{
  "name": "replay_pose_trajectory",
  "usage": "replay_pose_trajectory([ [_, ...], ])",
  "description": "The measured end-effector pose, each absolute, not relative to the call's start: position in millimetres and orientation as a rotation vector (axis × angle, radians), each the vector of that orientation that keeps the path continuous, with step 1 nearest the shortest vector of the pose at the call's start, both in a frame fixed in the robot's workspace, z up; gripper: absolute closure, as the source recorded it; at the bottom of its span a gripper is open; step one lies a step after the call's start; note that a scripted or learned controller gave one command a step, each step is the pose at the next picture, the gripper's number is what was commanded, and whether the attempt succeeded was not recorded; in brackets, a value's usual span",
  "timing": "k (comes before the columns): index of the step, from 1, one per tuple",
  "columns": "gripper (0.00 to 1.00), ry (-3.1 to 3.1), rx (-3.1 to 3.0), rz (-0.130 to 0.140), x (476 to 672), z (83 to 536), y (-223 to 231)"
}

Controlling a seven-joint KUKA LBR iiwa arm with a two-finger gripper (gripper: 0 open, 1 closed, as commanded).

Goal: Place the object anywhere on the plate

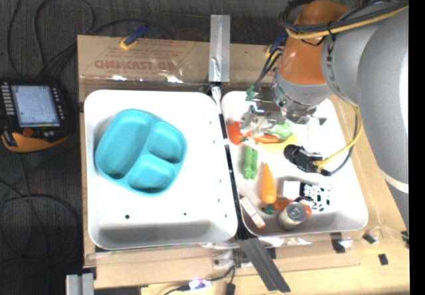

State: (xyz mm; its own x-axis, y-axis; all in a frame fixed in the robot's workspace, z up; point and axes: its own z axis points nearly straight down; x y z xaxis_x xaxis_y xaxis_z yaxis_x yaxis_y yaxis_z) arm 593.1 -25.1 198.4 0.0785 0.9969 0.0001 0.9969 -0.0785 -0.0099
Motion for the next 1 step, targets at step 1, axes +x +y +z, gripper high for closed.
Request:
replay_pose_trajectory([
  [1,1.0,-2.306,-2.13,0.005,544.8,182.3,38.0],
])
